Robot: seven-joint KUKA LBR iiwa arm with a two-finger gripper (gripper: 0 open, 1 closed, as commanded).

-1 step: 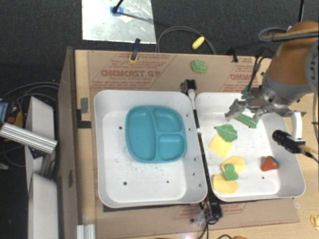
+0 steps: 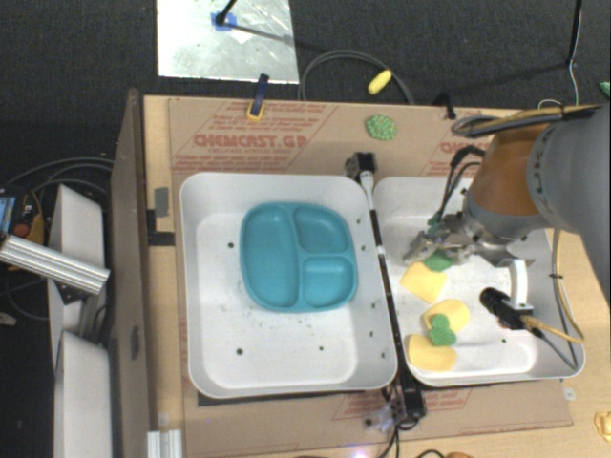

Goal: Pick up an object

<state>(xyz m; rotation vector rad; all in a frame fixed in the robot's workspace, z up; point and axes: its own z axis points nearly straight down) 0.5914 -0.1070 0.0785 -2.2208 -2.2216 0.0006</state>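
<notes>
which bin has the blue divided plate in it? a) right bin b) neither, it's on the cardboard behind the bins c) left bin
c: the blue divided plate lies flat in the left bin, while the right bin holds the yellow pieces and small green items.
</notes>
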